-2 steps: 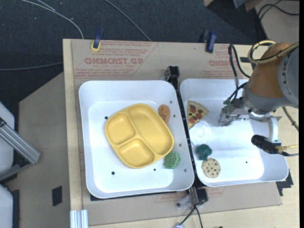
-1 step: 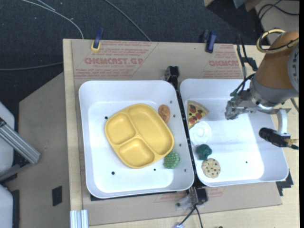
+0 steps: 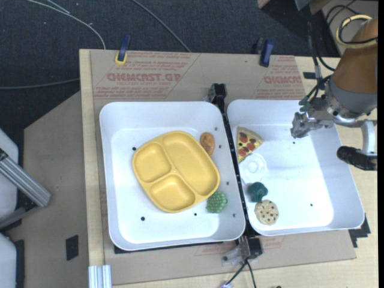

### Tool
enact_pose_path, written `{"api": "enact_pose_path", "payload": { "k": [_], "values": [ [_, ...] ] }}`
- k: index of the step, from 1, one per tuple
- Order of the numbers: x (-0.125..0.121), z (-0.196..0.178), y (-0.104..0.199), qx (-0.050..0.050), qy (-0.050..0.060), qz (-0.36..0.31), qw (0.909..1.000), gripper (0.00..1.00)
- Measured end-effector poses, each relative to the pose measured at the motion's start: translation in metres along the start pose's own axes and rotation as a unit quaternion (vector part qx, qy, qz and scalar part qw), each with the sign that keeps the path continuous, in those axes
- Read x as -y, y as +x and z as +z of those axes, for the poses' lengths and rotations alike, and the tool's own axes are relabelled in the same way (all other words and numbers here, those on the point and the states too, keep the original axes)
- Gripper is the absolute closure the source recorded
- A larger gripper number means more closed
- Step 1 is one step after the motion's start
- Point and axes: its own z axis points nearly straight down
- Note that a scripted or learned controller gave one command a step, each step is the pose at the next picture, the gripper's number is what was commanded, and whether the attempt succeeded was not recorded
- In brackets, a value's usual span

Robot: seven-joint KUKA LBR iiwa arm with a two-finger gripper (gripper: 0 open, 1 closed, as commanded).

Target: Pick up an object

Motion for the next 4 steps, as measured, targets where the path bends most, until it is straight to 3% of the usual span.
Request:
{"api": "enact_pose_path", "payload": {
  "k": [1, 4],
  "values": [
    [-0.002, -0.061, 0.006, 0.0, 0.001, 0.0, 1.0, 1.0],
    [0.023, -0.055, 0.168, -0.002, 0.005, -0.001, 1.0, 1.0]
  ]
}}
